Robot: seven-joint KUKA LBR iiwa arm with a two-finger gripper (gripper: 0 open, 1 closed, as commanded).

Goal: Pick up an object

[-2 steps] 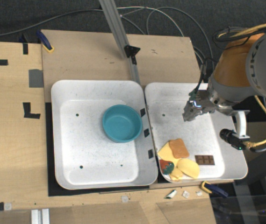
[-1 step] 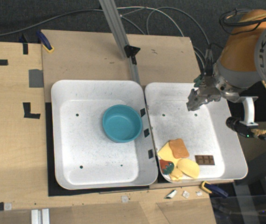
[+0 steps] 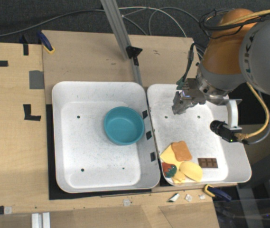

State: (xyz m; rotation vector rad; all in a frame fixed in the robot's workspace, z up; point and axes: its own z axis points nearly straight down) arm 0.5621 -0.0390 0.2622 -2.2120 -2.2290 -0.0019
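Observation:
My gripper [image 3: 179,107] hangs over the upper left part of the right bin [image 3: 237,172], well above and behind the objects. Its dark fingers point down and look close together, with nothing seen between them. Near the bin's front edge lies a cluster of toy food: an orange bread-like slab [image 3: 181,150], a yellow piece [image 3: 190,171], a small red piece [image 3: 167,167] and a green piece [image 3: 171,172]. A brown chocolate bar [image 3: 208,163] lies just right of them. A teal bowl [image 3: 123,125] sits upright in the left bin [image 3: 68,141].
A slanted metal pole [image 3: 120,32] rises behind the left bin. Cables [image 3: 163,14] run across the dark area at the back. A blue and yellow clamp [image 3: 47,42] sits at the bench's back left, another clamp [image 3: 216,192] at the front right.

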